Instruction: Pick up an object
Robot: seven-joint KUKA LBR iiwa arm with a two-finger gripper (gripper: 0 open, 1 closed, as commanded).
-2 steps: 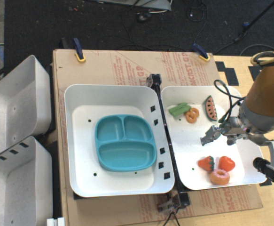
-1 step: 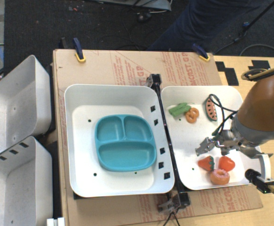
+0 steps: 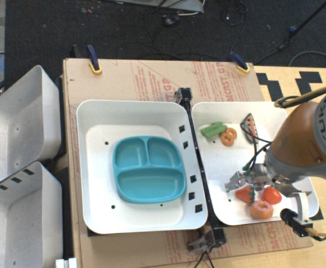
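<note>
Claw low among 3 red-orange toys, right bin.

Red printed lettering runs across the brown cardboard sheet under the bins, upside down and partly covered; no word of it can be read with certainty. On the grey robot arm at the right edge, dark letters begin "KU", the rest cut off.
</note>
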